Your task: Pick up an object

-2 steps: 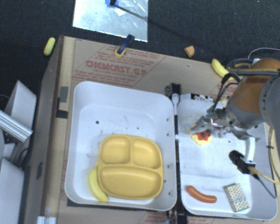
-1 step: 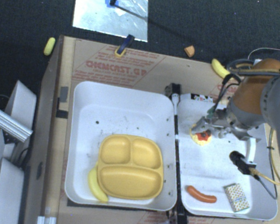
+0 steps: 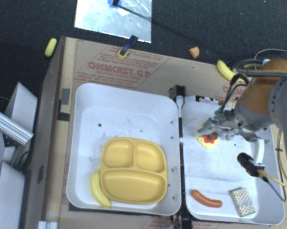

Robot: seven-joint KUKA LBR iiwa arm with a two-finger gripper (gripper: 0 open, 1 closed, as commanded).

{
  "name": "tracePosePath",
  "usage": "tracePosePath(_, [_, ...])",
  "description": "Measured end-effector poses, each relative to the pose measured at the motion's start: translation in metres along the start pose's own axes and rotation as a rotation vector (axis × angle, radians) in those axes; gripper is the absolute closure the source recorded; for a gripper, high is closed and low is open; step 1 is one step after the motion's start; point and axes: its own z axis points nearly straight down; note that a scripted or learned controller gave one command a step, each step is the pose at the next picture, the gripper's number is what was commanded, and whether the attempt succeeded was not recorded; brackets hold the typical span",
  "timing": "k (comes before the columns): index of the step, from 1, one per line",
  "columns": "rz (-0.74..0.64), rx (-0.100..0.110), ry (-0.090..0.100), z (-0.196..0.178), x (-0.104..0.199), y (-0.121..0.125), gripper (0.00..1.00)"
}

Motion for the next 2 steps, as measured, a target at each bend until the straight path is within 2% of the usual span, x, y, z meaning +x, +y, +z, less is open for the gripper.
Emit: tracePosePath(2, [-0.002,0.002,-0.002,0.0004,-0.0049,0.0131,0.0])
